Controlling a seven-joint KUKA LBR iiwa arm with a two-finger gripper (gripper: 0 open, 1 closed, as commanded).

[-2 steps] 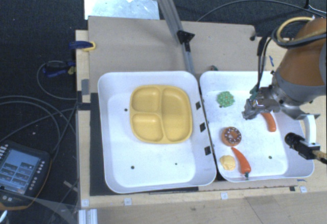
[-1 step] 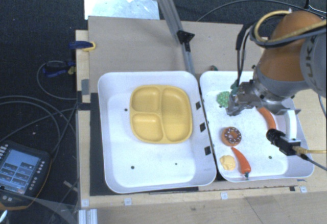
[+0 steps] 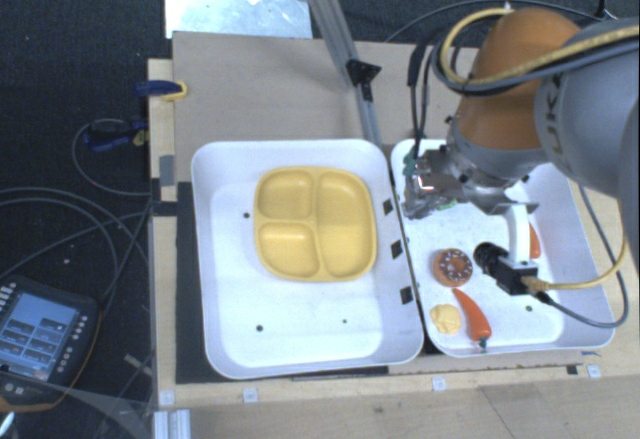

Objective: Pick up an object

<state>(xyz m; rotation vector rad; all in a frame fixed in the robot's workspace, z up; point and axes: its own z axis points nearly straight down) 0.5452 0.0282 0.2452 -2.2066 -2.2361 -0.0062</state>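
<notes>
My gripper hangs low over the upper left part of the right bin, under the orange-banded wrist. A round brown donut with sprinkles lies in that bin, just below and to the right of the gripper. Further down lie a small pale yellow piece and an orange carrot-like thing. Another orange piece shows at the right, partly behind the wrist's bracket. Nothing can be seen in the gripper.
The left bin bears a yellow divided plate in its upper middle. A grey pole slants down to the bins' far edge. Cables and a handheld pendant lie on the floor at the left.
</notes>
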